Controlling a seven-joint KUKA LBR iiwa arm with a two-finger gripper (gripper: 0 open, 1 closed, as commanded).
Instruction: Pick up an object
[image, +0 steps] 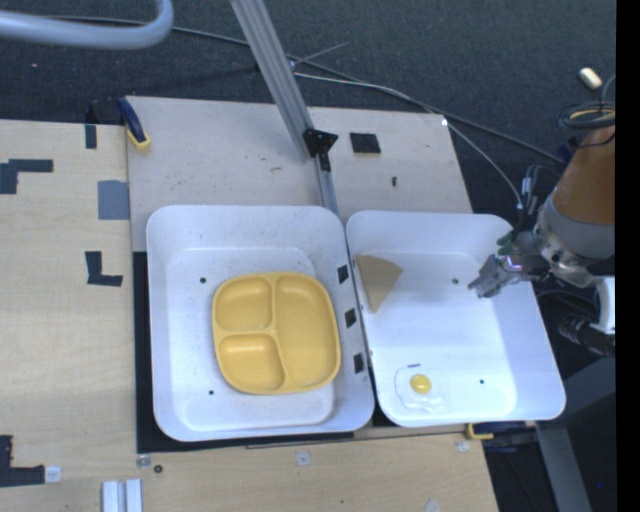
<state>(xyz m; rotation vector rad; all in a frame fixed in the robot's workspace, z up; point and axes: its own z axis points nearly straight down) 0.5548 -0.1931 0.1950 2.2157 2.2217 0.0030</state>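
Approach step, nothing lifted. Gripper (487, 284) above right bin (520, 330) near right wall; opening too blurred to tell, nothing seen held. Candidates: fried egg (419, 387) at front, tan wedge (378, 279) at left. Next: choose one, centre above, descend.

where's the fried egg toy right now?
The fried egg toy lies in the right bin, near its front edge, below the tan wedge and well clear of the gripper.

My bench (60, 330) is pale wood with dark tape patches (98, 268), a beige board (240, 165) laid across it. Beyond lies dark carpet-like floor (420, 45), crossed by thin cables (400, 95), I think.
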